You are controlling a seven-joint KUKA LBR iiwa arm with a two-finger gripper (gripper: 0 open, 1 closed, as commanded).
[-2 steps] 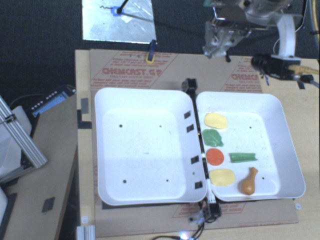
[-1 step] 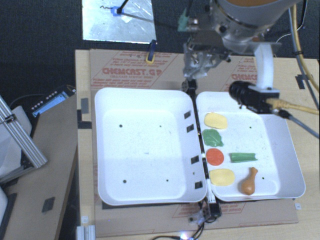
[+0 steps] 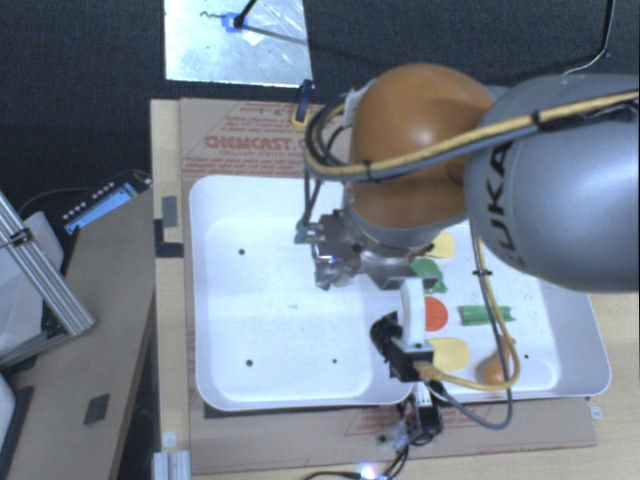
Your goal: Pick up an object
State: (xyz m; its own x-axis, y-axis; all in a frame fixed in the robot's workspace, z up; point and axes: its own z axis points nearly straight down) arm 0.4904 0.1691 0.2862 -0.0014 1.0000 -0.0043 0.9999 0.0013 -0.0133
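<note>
Two shallow white bins sit side by side on a brown board printed in red "CHEMCAST"; smaller print beneath it is too blurred to read. The grey arm enters from the right, w/ part of its black maker's lettering, "UK", legible on the housing; the remaining letters are cut off by the curve of the casing. The orange band above the wrist covers the upper middle of the scene and hides the divide betw. the bins. The left bin shows bare white floor w/ a few dark dots. The right bin holds small objs., partly screened by the arm and its yellow cable: a yellow piece, a green piece, a red-orange disc, a green bar, a yellow oval and an orange obj. near the front rim. The gripper hangs below the wrist over the inner edge of the left bin, apart from those objs.; its metal parts are blurred, so whether it is released or clenched cannot be told, and nothing is seen in its grasp. A black-and-white fitting projects from the wrist toward the front rim. Top centre, a shiny sheet lies on dark cloth.
</note>
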